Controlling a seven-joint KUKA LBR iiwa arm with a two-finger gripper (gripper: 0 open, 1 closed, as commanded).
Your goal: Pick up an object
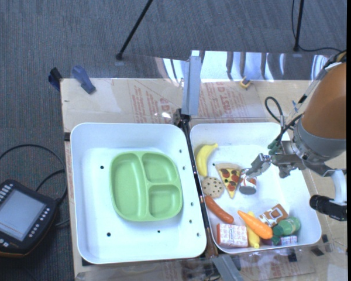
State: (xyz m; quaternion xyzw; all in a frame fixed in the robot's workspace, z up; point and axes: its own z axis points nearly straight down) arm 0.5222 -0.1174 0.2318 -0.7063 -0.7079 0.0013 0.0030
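Frame's right edge cuts off the arm point(330, 107)

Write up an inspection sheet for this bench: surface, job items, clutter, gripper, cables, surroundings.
Surface: cardboard-covered bench bearing a left bin and a right bin, side by side.
Job's things: right bin holds a banana, pizza slice, cookie, hot dog, carrot, small cartons and a green piece.
Clutter: green divided plate in the left bin; blue clip at the bench's far left corner.
Gripper: gripper low over the right bin, by the pizza slice, at a small red and white item; grip unclear.
Cables: black cable looping at the arm; another on the floor at left.
Surroundings: teach pendant on the carpet, tripod legs beyond.
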